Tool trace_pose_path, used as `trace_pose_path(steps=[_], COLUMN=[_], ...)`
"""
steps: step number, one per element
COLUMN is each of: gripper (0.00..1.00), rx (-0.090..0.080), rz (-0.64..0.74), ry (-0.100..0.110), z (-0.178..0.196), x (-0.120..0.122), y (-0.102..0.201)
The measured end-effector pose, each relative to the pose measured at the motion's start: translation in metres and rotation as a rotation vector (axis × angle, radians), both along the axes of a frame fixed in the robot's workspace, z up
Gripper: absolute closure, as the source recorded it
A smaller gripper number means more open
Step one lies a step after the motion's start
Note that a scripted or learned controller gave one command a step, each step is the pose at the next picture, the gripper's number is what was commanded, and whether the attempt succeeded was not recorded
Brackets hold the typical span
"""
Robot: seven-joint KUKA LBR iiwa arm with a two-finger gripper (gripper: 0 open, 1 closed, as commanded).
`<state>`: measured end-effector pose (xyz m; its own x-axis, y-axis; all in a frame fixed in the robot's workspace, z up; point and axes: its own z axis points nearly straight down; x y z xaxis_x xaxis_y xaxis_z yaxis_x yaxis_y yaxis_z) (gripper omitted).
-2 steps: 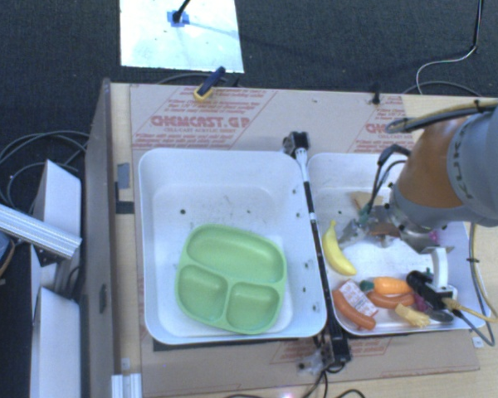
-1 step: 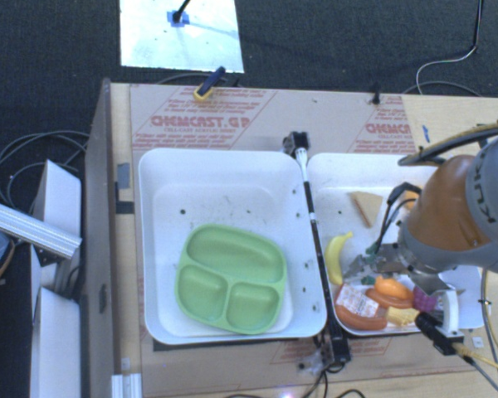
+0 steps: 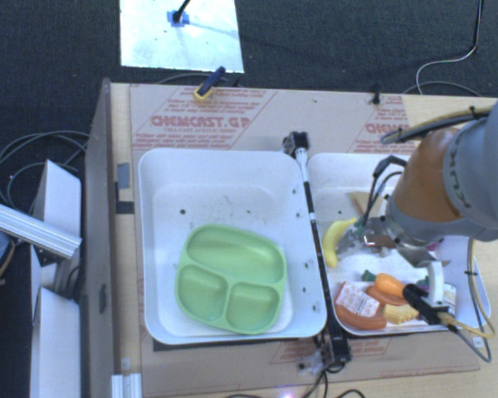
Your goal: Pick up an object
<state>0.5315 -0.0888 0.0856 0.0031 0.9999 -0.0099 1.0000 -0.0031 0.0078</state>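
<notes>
My gripper [image 3: 363, 240] is low in the right bin [image 3: 340, 172], under the orange band of the arm. It sits just right of a yellow banana [image 3: 335, 237] that lies near the bin's left wall. Whether it touches the banana is unclear. In front of it an orange carrot [image 3: 388, 286] rests on a red plate [image 3: 354, 320], along with a red-and-white packet [image 3: 358, 299] and a yellow piece [image 3: 403, 313].
The left bin [image 3: 174, 181] holds a green plate with three compartments [image 3: 231, 278]. A black bar [image 3: 309, 201] runs along the divide between the bins. Cables [image 3: 473, 313] trail at the right bin's front right corner.
</notes>
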Motion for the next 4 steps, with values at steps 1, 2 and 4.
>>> trace_pose_path(steps=[1,2,4], gripper=[0.0,1.0,0.0], rx=[0.008,0.01,0.011], rz=[0.003,0.006,0.007], ry=[0.007,0.003,0.006], z=[-0.001,0.01,-0.001], x=[-0.045,-0.043,-0.044], y=[-0.04,-0.038,0.006])
